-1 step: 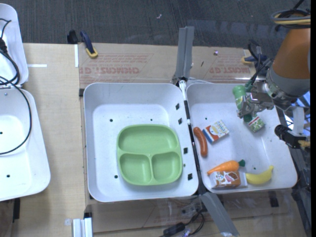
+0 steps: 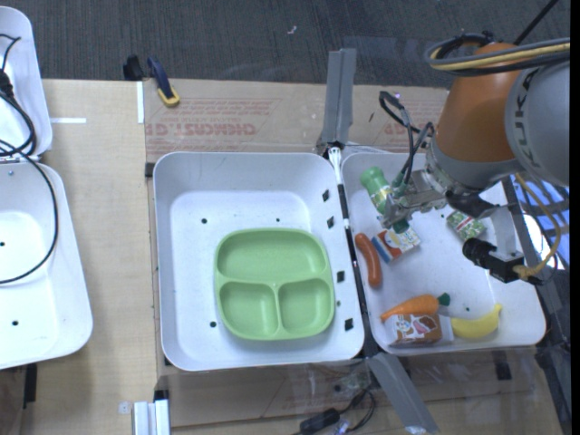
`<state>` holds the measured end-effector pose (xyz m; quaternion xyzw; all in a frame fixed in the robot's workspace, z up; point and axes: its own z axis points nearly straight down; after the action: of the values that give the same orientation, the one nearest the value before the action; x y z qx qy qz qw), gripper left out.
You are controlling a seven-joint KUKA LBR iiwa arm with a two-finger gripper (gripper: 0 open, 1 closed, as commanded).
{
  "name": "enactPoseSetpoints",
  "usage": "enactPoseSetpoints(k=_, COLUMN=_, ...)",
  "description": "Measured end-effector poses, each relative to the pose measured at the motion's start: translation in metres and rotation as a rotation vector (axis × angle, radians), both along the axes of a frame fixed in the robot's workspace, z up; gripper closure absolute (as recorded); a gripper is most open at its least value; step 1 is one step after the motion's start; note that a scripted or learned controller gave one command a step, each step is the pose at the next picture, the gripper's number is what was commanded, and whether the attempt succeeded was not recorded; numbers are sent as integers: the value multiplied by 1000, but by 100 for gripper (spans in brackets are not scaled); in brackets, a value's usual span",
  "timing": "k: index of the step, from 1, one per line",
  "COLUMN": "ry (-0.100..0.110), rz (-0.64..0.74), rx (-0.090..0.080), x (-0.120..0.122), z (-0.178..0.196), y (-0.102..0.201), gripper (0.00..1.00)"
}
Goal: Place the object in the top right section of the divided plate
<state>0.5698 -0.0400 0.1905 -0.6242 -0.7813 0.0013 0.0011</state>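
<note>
Wooden bench [image 2: 100, 198] is carrying two white bins side by side. Left bin [image 2: 181, 243] is holding a green divided plate [image 2: 274, 284], all three sections bare. Right bin [image 2: 526, 324] is holding the toys. Grey-and-orange arm [image 2: 498, 107] is reaching in from the right, gripper [image 2: 396, 208] hanging low over a small carton [image 2: 399, 241]; jaw state cannot be told. Green bottle [image 2: 375, 185] is lying just beside the gripper. Hot dog [image 2: 368, 258], carrot [image 2: 412, 307], snack box [image 2: 415, 330], banana [image 2: 478, 323] are lying nearer the front.
</note>
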Motion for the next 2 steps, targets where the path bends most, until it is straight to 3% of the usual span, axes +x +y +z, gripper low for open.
enactPoseSetpoints(k=1, ry=-2, rz=-5, rx=-1, x=6, z=119, y=-24, gripper=100)
enactPoseSetpoints(k=2, ry=-3, rz=137, rx=-1, x=43, z=143, y=-79, gripper=100)
